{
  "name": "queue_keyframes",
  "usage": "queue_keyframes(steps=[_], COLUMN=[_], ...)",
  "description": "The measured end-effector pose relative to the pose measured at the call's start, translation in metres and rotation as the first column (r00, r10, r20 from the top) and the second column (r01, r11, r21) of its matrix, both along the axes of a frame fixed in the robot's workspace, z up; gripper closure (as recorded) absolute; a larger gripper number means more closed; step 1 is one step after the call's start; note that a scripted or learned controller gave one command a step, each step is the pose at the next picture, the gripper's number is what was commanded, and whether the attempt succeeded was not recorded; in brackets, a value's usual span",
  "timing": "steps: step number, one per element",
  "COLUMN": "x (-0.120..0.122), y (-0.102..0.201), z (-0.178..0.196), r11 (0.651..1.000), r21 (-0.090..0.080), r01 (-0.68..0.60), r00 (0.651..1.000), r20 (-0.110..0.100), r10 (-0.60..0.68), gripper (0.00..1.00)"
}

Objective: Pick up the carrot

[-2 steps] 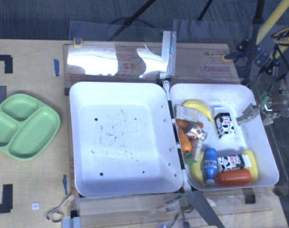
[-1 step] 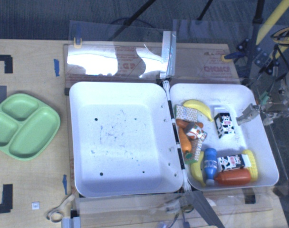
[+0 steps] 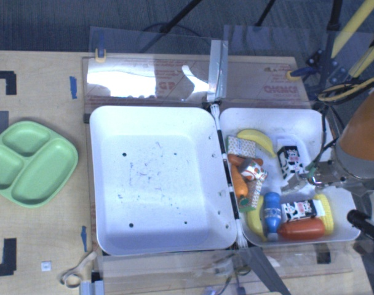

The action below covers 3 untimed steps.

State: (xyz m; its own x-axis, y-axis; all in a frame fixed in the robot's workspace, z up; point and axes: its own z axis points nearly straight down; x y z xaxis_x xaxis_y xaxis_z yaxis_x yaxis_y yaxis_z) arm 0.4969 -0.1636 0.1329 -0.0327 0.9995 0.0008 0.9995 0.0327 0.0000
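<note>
One gripper (image 3: 304, 178) hangs over the right bin (image 3: 310, 120), its fingers spread a little with nothing between them, just beside the cow-print carton (image 3: 290, 160). Well to its left lies the carrot (image 3: 239, 178), against the bin's left wall, with a red-and-white wrapper (image 3: 253, 171) overlapping it and a blue bottle (image 3: 272, 214) near its lower end. The likely trouble is crowding: a finger could land on the wrapper or wall, so the jaws close on clutter or skid off the carrot.
</note>
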Motion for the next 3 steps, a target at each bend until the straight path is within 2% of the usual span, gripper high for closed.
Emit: queue_keyframes(steps=[1,2,3], x=[-0.015,-0.014,-0.014], y=[0.029,0.029,0.007], z=[-0.046,-0.035,-0.045], r11=[0.978,0.979,0.949], r21=[-0.005,-0.005,-0.004], r01=[-0.207,-0.205,-0.314], r00=[0.978,0.979,0.949], r20=[0.009,0.014,0.009], r10=[0.207,0.205,0.314], gripper=[0.0,1.0,1.0])
